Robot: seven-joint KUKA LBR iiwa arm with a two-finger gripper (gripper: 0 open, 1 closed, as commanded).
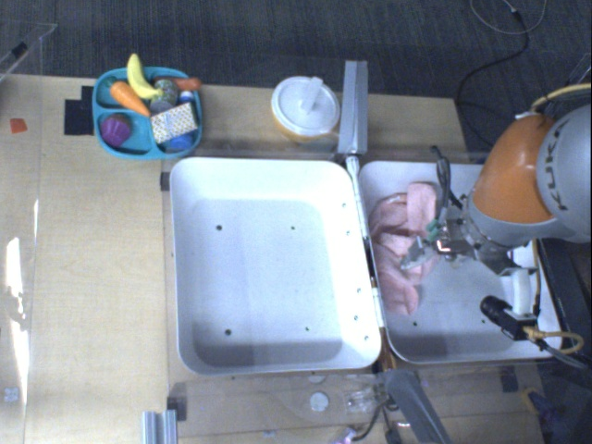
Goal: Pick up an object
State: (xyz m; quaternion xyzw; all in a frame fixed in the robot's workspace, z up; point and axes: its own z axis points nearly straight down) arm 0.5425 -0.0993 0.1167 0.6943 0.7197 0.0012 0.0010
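While the frame's lower edge gives us only bench fittings too small to name, we enter first the pale wooden bench (83, 276) itself, smooth and flat, carrying everything listed here. Next, the left shallow white plastic bin (268, 262), square with rounded corners and a few dark dots on its floor; we judge it the likely drop side. Beside it, rims touching along the middle, sits the right shallow white plastic bin (453, 336), holding the task's thing: a soft pink crumpled cloth (400, 239), folded and limp, lying against that bin's left wall. Over the cloth's right edge we list the two-finger gripper (427, 246), lowered from the grey arm with its glossy orange band (520, 176); it is at or just above the fabric, and we cannot tell how its jaws stand or whether any cloth is caught. Limp cloth will, we judge, bunch and slip rather than lift cleanly. Farther off, a grey metal post (352, 109) stands at the bins' junction, a round white lidded tub (305, 106) beside it, and a blue compartment tray of toy food (148, 114), banana and carrot included, well apart at far left.
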